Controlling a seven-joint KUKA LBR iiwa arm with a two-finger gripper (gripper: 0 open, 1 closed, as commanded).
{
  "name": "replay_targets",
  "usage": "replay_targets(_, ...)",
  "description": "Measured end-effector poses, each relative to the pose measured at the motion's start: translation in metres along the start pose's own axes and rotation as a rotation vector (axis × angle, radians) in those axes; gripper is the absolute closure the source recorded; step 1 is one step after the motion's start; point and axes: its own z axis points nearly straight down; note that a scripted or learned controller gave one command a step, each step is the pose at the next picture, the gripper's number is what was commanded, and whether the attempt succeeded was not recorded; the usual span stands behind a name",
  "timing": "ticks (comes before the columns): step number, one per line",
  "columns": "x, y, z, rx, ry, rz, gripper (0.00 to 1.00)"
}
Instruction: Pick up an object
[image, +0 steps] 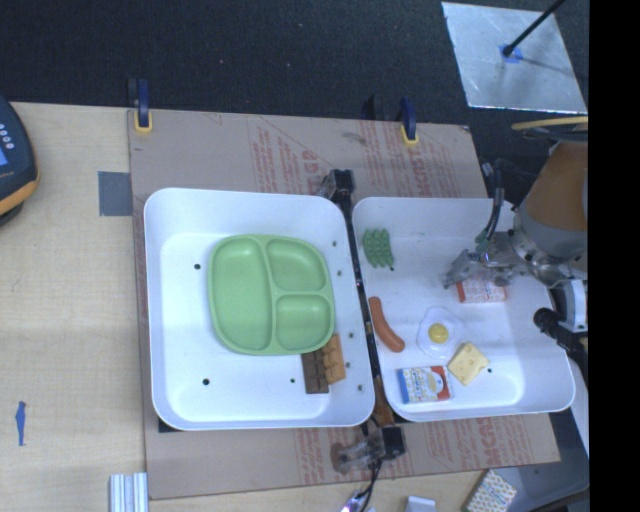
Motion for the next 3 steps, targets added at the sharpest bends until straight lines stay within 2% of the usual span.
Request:
replay_targets(1,-0.001,0.002,-0.015,-0.005,-0.003,-0.003,1.00)
replay_targets(2,-0.002,0.002,-0.014,-0.003,-0.003,-0.002,0.00)
replay_targets(3,0.016,0.006,-0.002,-0.002,-0.004,0.001,0.00)
